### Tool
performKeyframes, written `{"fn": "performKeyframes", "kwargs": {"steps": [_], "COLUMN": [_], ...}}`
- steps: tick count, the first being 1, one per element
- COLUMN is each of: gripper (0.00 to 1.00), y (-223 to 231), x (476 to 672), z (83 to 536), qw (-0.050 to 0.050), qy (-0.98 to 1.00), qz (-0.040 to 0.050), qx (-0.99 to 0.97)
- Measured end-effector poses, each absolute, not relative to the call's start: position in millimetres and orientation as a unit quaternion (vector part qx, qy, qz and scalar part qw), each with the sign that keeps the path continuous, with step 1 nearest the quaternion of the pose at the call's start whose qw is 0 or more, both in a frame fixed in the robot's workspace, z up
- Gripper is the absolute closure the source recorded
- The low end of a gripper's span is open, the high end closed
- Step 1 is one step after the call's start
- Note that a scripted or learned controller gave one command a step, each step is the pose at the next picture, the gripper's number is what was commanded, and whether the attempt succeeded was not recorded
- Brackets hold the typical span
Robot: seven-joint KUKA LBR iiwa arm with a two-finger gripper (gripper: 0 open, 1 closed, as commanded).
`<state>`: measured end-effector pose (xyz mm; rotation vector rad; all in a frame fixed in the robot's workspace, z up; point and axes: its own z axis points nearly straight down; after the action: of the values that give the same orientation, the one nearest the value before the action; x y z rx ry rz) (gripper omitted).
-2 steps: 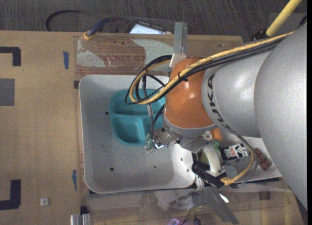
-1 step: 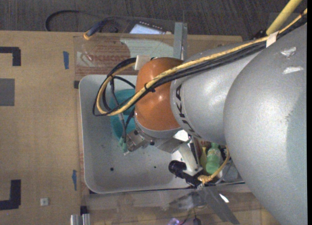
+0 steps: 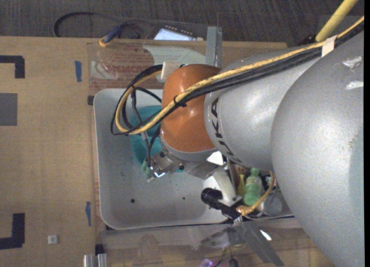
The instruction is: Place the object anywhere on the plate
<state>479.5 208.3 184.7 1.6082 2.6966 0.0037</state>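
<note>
Teal plate (image 3: 141,136) lies in the white bin (image 3: 110,162), partly under the arm's orange band (image 3: 185,110), just left of the end effector (image 3: 157,169), whose grasp I cannot tell.

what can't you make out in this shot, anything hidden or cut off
- Gripper: hidden in the camera view beneath the arm's orange band, so its state can't be told.
- Teal plate: mostly covered by the arm and its cables.
- Green bottle: only a slice shows between arm parts.
- White bin: its right side is hidden by the arm.
</note>
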Motion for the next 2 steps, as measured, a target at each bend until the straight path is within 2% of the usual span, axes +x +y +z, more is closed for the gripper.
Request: {"fn": "performKeyframes", "kwargs": {"steps": [1, 2], "gripper": [1.0, 1.0], "y": [217.1, 217.4], "x": [479.5, 480.2], "z": [216.8, 226.5], "qw": [0.001, 0.001], "qy": [0.872, 0.872], "qz": [0.0005, 0.0009], "qx": [0.489, 0.489]}}
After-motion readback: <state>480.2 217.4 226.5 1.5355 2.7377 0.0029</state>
